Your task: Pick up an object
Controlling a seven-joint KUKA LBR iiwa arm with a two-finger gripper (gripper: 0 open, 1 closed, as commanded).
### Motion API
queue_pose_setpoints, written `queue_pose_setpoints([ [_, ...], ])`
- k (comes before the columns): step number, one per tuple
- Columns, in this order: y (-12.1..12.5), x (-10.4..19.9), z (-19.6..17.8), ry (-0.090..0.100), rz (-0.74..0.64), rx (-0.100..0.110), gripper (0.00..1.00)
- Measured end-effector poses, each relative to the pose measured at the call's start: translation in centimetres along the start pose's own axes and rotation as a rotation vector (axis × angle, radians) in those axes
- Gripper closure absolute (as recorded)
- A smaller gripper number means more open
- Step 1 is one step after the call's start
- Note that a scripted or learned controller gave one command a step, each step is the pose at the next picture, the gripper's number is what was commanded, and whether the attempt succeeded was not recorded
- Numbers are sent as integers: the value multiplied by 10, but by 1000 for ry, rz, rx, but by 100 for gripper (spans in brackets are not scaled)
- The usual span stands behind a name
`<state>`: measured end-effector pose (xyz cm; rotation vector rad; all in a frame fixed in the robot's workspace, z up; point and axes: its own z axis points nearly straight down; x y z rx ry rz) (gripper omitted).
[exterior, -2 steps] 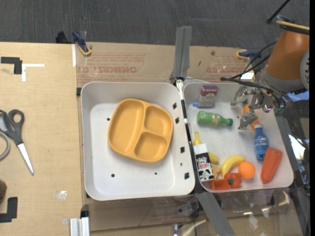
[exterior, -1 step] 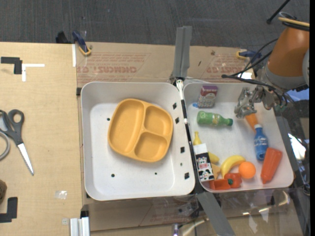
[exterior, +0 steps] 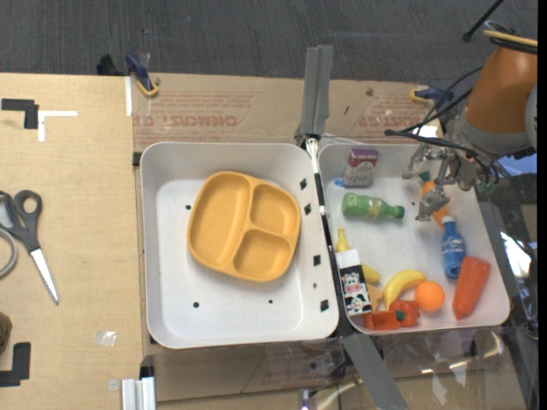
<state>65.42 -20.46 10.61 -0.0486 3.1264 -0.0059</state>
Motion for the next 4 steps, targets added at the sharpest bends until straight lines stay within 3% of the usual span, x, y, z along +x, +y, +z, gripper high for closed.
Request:
queue_pose_setpoints([
  [1,-1,5,11,7,26,-2,0],
  [2,-1,3,-1,0,23,1,100],
  [3,-1,3,-1,0,23,0,0],
  [4,-16,18,11,8,54,-2,0],
])
